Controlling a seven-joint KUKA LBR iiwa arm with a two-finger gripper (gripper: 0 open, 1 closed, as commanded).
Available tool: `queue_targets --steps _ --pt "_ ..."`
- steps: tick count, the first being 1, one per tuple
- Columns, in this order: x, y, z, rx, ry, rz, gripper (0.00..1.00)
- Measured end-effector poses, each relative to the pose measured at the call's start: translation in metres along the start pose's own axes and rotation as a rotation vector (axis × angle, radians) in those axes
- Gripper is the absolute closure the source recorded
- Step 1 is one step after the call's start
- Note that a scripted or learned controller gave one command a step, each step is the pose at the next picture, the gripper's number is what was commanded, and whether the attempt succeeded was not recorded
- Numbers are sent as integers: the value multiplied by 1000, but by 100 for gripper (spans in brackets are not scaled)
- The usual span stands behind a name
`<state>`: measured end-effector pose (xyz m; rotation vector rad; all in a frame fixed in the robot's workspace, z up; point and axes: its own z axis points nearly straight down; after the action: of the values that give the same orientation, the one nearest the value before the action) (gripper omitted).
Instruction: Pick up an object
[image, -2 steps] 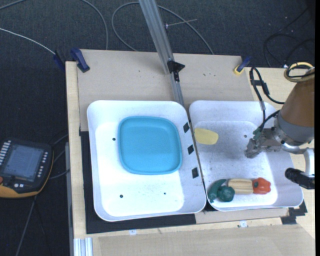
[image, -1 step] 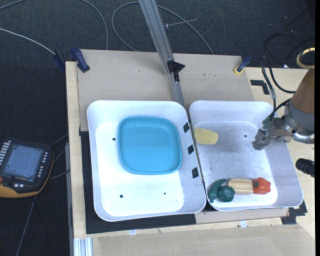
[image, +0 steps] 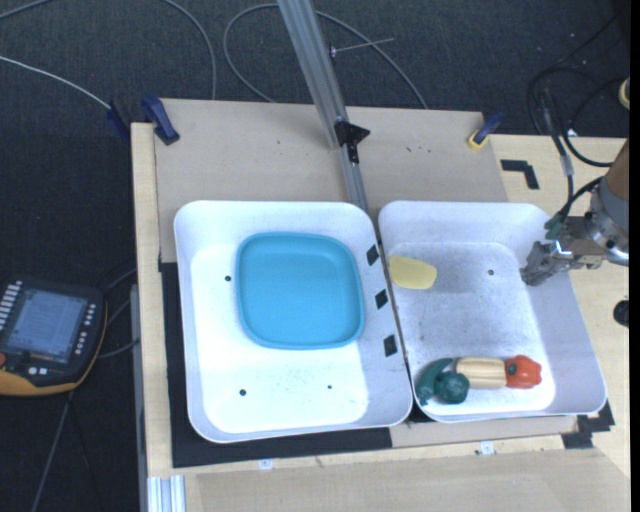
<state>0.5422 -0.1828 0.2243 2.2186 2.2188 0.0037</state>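
Bench with two white bins side by side, and from where I stand the layout reads as a sorting setup: left bin carries a blue plate flat in its middle, right bin carries the loose pieces that could be picked. A pale yellow chip-shaped piece lies near that bin's left wall, up toward the far side. Along the near wall sit three things in a row, close together or touching: a dark green lump, a tan roll and a red piece. They look as if they have slid down against the low rim, which I would guess makes them awkward to get under from that side. The yellow piece has open floor around most of it and seems the easier target.

The arm comes in from the right, its wrist held low over the right bin's far right corner. The gripper points down and leftward toward the bin floor, just inside the rim. It is small and dark against the grey floor, so I cannot tell its state, and I see nothing carried in it. All four loose pieces rest on the bin floor, well apart from the gripper, so the pick seems not yet made; reaching any of them would call for travel leftward or toward the near wall.
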Motion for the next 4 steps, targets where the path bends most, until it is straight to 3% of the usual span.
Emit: queue_targets --steps 1,4 --pt "6 -3 -60 -1 0 -1 100" --pt "153 -11 -61 4 2 -3 100"
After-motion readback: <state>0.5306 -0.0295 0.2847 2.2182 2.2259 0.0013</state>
